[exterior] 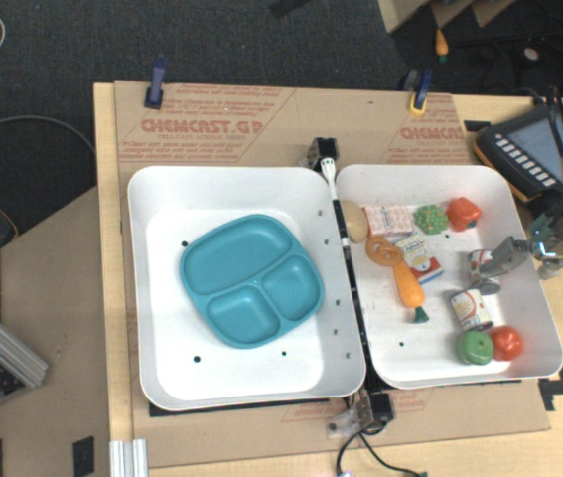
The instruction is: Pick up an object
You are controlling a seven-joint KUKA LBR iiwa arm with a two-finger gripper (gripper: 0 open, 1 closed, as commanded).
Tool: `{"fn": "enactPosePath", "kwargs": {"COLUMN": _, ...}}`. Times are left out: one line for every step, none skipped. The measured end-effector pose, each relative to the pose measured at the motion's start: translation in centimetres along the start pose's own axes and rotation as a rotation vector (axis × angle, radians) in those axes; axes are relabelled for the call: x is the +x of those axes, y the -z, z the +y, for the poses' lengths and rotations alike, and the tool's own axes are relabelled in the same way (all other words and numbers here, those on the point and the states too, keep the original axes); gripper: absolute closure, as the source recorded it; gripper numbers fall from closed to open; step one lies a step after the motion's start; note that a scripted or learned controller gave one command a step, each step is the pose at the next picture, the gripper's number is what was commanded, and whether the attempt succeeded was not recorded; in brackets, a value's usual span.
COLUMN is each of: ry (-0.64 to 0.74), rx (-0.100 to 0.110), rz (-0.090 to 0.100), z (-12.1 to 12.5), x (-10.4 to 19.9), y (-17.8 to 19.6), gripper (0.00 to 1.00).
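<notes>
The right bin [534, 296] holds several toy foods. An orange carrot [408, 286] lies near its middle, with an orange ring [384, 251] and a tan piece [357, 227] to its left. A pink and white box [390, 219], a green broccoli [430, 219] and a red pepper [463, 213] line the far side. A small can [472, 311], a green apple [476, 347] and a red tomato [506, 342] sit at the near right. My gripper [488, 268] reaches in low from the right rim, just above the can and apart from it, with nothing seen in it.
The left bin [152, 346] carries a teal divided plate [250, 279]. A small carton [420, 258] lies beside the carrot. A black tablet [529, 152] and cables sit off the bench's far right corner. Clamps hold the cardboard at the back edge.
</notes>
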State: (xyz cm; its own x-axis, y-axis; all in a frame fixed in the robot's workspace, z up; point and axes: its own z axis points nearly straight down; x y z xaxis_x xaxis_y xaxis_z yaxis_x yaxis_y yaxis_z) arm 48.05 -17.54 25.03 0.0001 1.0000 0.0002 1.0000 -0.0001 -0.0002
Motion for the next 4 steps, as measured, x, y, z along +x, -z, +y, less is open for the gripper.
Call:
{"fn": "enactPosePath", "kwargs": {"ry": 0.014, "rx": 0.009, "rz": 0.007, "z": -0.2, "x": 13.7, "y": -7.0, "gripper": 0.00}}
{"fn": "enactPosePath", "kwargs": {"ry": -0.001, "rx": -0.002, "rz": 0.000, "z": -0.1, "x": 12.8, "y": -5.5, "gripper": 1.00}}
{"fn": "enactPosePath", "kwargs": {"ry": 0.014, "rx": -0.008, "rz": 0.005, "z": 0.3, "x": 23.7, "y": 1.7, "gripper": 1.00}}
{"fn": "enactPosePath", "kwargs": {"ry": 0.008, "rx": -0.011, "rz": 0.004, "z": -0.1, "x": 28.4, "y": 10.3, "gripper": 1.00}}
